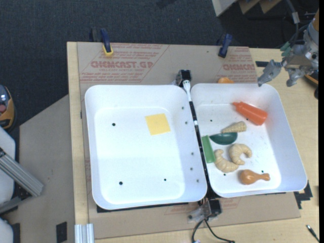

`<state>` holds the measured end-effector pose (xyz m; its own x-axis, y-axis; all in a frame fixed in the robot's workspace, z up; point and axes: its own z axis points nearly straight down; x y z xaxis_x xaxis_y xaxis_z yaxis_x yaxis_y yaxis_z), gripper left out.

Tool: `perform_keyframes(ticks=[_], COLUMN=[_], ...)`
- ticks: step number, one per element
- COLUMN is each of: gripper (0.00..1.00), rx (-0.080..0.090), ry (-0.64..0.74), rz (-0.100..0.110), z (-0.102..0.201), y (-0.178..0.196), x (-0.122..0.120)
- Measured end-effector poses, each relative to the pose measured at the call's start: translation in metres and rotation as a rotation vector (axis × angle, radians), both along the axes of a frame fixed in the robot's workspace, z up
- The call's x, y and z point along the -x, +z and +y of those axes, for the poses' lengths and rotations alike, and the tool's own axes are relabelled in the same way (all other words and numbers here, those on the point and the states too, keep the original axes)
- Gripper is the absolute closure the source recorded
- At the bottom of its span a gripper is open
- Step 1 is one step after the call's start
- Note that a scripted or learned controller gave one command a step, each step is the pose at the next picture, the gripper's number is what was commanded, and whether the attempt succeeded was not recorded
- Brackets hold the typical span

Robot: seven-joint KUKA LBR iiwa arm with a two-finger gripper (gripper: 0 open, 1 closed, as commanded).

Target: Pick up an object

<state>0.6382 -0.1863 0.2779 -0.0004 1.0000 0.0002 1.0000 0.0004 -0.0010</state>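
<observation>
While the gripper (281, 74) hangs open-fingered beyond the right bin (288, 151), one yellow square (157, 124) lies in the left bin (101, 135).

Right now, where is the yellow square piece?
In the camera view, the yellow square piece lies flat in the left bin, toward its upper right, near the divider between the bins.

Fixed overhead camera, slanted down on both bins (91, 135).
</observation>
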Motion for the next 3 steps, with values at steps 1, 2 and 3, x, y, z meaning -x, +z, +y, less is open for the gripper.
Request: perform_keyframes(ticks=[1,2,3], gripper=[1.0,1.0,1.0], rx=[0.002,0.0,-0.001], ry=[0.001,-0.005,-0.002], rz=[-0.004,0.004,0.002], z=[0.0,-0.038,-0.038], y=[0.011,-0.015,-0.01], x=[-0.001,0.033,0.072])
